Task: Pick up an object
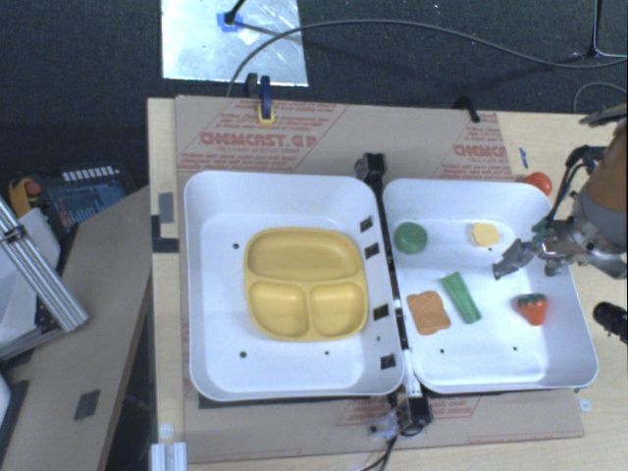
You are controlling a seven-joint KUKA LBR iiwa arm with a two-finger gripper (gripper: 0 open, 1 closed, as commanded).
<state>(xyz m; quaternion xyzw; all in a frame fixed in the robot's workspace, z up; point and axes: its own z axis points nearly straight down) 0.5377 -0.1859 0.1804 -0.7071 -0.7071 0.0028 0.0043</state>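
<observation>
- Nothing has been lifted yet: the tool (514, 259) hangs over the right bin (491, 371), near its 3 o'clock side, with no object between its fingers, so the whole pick is still to do, as far as an onlooker can judge.
- Five candidates lie in that bin: a green ball (410, 236) at about 10 o'clock, a small yellow piece (485, 234) at 12 o'clock, an orange flat piece (429, 312) at 7 o'clock, a green stick (459, 296) lying at a slant just beside it, and a red, strawberry-like toy (531, 307) at 4 o'clock.
- The tool sits between the yellow piece and the red toy, near both but touching neither. Which one it is meant to take, I cannot tell from here.
- From where I stand, the grey fingers are too dark and blurred to read. Whether they are apart or together, I cannot tell.
- The arm (601, 226) reaches in from the 3 o'clock edge of the worktop (294, 130), its wrist low over the bin's rim and the tool pointing toward 9 o'clock and slightly downward.
- The left bin (211, 292) holds a yellow divided tray (303, 283) at its centre, well apart from the tool.
- What is left, by my reckoning: settle over one object, come down, grip it, and raise it clear of the bin floor.
</observation>
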